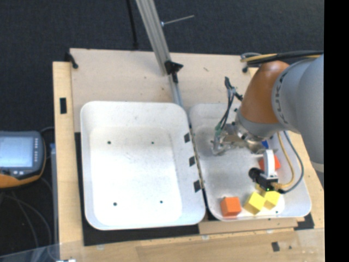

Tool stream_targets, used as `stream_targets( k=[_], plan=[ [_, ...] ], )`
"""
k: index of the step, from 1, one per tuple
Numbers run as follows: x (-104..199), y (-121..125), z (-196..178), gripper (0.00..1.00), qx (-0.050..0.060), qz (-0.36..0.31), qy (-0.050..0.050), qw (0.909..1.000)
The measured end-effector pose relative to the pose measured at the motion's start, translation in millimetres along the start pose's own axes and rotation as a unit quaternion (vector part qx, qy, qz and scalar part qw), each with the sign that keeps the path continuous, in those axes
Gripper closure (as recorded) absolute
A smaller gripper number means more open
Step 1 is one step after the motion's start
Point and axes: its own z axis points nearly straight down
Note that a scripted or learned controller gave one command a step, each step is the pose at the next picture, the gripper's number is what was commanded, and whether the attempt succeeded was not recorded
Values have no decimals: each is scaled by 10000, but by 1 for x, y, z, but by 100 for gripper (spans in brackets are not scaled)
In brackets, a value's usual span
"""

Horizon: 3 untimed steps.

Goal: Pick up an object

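Two shallow white bins sit side by side on a pale wooden bench [125, 78], itself standing on dark carpet. The right bin [215, 173] holds the loose pieces: one orange block [230, 206] and two yellow blocks [254, 203] [271, 200], all three grouped along the near edge, the yellows touching each other and the orange one just beside them. A further orange-and-white item [270, 162] lies near the bin's right side, partly hidden by the arm's cabling, so its shape cannot be made out. The left bin [136, 162] shows only a few small dark marks on its floor.

The grey arm [289, 100], with its orange band, reaches in from the right and hangs over the upper half of the right bin. Its claw [219, 144] sits low near the bin's left wall, well apart from the blocks; whether its fingers are spread or pressed together cannot be told from this angle.

The orange block is squat and nearly square, showing no clear long axis. An aluminium rail [155, 31] slants across the bench's far side, and one handheld screen unit [19, 154] rests off the bench at left.
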Motion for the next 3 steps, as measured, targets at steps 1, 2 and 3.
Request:
stream_targets(
  k=[1, 2, 3],
  plan=[
    [-26, -12, 19, 100, 10, -31, -8, 10000],
    [-24, -31, -4, 100, 20, -33, 3, 10000],
    [-11, -55, -8, 100, 28, -23, -7, 10000]
  ],
)
